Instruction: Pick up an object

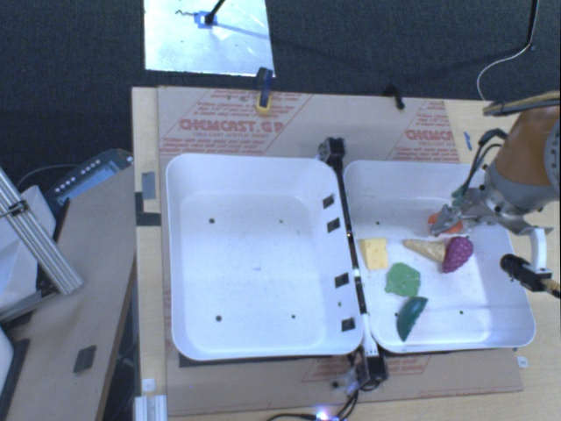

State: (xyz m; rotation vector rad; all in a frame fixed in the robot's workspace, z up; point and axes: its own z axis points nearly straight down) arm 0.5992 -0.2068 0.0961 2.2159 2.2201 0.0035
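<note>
1. while the arm (pixel 526 160) reaches in from the right, its fingers (pixel 449 219) sit low in the right bin (pixel 508 323), touching an orange piece (pixel 441 225); whether they grip it, i cannot tell.
2. just beside lie a purple berry (pixel 457 253), a cone (pixel 424 249), a yellow block (pixel 375 254) and two green pieces (pixel 403 280).

Arm (pixel 526 160) low (from right)

Grey arm (pixel 519 187) w/ orange band, poss. black cabling

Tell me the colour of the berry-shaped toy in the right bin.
Purple berry toy, seen in the camera view.
</note>
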